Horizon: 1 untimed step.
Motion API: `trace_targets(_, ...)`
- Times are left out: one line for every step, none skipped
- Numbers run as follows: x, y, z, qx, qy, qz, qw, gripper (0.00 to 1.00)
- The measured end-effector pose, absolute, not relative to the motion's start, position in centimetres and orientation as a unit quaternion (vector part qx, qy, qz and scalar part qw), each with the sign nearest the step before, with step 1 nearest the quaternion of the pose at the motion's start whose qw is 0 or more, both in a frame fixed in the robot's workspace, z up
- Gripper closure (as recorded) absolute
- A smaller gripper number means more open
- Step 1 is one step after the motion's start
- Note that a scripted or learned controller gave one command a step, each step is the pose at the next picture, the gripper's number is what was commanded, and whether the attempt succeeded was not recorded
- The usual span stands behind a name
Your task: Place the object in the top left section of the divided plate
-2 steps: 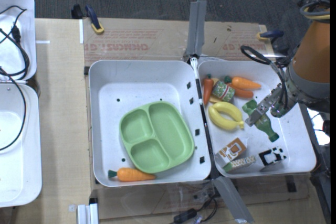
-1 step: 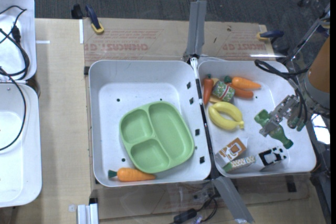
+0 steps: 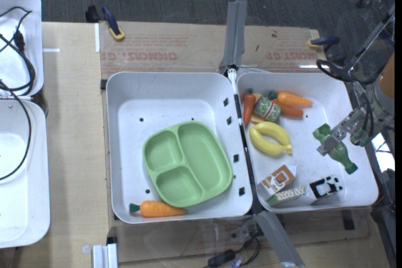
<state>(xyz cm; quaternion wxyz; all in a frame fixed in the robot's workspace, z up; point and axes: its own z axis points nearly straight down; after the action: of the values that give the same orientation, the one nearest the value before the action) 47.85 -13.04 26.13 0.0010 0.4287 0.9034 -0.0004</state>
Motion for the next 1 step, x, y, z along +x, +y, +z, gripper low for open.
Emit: trace_targets(47.88, -14.33, 35.14, 0.473, 0.881, -0.0007, 0.001, 1.0)
